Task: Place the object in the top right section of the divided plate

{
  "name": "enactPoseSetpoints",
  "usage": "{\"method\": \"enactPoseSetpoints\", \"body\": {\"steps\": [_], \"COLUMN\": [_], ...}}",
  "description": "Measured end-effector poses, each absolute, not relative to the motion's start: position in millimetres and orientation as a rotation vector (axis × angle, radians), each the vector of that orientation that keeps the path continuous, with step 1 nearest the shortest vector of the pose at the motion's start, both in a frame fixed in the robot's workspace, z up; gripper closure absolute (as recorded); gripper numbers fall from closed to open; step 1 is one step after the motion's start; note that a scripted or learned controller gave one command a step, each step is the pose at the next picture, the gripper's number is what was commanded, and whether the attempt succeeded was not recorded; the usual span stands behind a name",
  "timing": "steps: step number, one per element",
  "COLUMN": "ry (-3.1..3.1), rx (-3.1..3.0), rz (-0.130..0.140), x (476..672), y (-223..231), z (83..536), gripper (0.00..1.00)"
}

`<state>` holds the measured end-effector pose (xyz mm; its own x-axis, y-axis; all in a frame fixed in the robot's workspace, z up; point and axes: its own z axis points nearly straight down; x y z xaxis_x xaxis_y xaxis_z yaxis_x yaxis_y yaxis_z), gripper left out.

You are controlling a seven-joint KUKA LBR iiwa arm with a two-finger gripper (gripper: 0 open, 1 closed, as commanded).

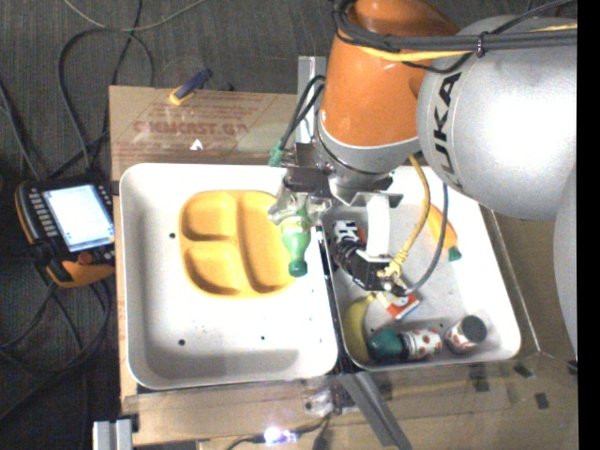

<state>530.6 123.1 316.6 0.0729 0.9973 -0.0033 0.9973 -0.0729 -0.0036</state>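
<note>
- Hanging from the gripper (298,216), the green bottle (296,248) sits over the plate's (225,244) 3 o'clock rim; the fingers seem to pinch its neck.
- Judged nearly done: lowering and release remain.
- The yellow plate lies in the left bin (150,336), its sections bare.
- The right bin (502,293), at 3 o'clock, holds a banana (356,319), a can (464,334) and other items.
</note>
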Motion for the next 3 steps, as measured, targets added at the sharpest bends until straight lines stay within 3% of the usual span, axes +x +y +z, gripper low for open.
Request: {"method": "enactPoseSetpoints", "body": {"steps": [1, 2, 3], "ry": [-1.82, -1.836, -1.882], "rx": [-2.562, -2.552, -2.517], "rz": [0.007, 0.005, 0.005], "x": [580.2, 530.3, 484.0], "y": [133, 163, 132], "z": [340, 417, 434], "gripper": [1.0, 1.0, 1.0]}}
